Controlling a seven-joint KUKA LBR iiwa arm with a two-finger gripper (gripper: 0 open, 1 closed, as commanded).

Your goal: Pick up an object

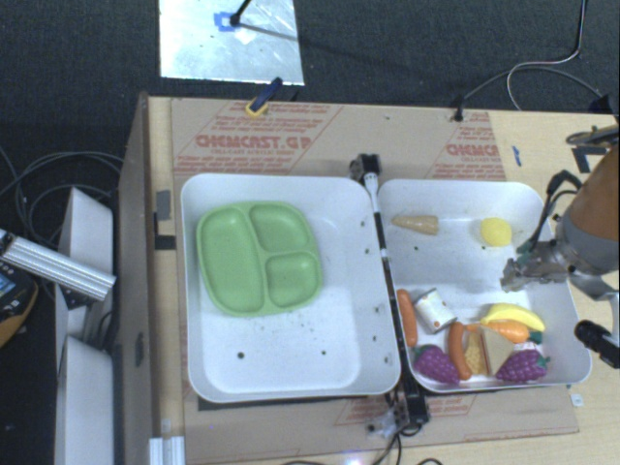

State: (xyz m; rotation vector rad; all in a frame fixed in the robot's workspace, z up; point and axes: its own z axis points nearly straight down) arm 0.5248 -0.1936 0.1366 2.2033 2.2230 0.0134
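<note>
The right bin (465, 200) holds toy food. A beige wedge (415, 224) and a yellow ball (496, 232) lie at its back. Along its front lie a carrot (406, 316), a white can (435, 310), a banana (513, 316), an orange piece (510, 332), a sausage (458, 349), a bread slice (476, 353) and two purple grape bunches (436, 364) (523, 364). My gripper (520, 272) hangs low at the bin's right side, just above the banana and in front of the yellow ball. Nothing shows in its grasp.
The left bin (281, 356) bears a green divided plate (259, 257). A black clamp (366, 168) sits at the back where the bins meet. The arm (593, 231) comes in over the right bin's right edge. Cables trail behind the bench.
</note>
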